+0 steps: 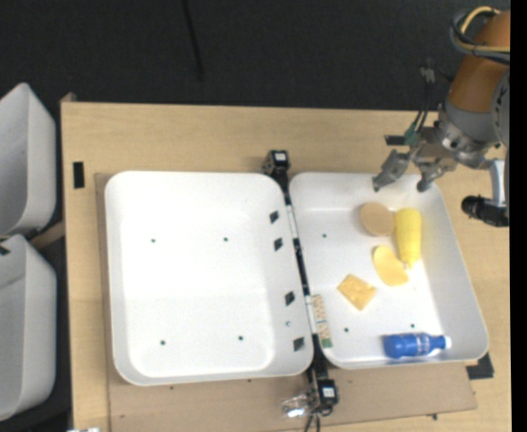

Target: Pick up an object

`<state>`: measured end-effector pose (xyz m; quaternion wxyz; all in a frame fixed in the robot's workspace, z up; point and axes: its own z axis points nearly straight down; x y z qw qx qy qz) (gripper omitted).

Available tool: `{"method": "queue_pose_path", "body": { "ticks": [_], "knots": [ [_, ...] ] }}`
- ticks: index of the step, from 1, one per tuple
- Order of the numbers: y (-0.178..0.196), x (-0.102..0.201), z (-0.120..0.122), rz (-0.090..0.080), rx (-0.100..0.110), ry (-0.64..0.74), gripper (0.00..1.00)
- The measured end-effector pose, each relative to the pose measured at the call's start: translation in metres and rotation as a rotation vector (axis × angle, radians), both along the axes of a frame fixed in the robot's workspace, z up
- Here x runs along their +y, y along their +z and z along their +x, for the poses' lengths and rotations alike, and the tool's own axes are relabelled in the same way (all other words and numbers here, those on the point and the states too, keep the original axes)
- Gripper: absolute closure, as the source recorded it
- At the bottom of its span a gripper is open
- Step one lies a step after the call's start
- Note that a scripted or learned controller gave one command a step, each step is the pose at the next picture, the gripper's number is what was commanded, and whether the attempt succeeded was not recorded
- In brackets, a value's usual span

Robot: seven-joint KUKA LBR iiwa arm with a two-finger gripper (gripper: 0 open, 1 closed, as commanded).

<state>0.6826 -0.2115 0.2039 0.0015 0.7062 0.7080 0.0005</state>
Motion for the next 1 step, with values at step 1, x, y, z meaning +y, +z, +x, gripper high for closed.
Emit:
{"method": "queue_pose_path", "body": {
  "ticks": [1],
  "knots": [
    [-0.0894, 0.0384, 0.0081, -0.002, -0.004, 0.000, 0.00]
  ]
}}
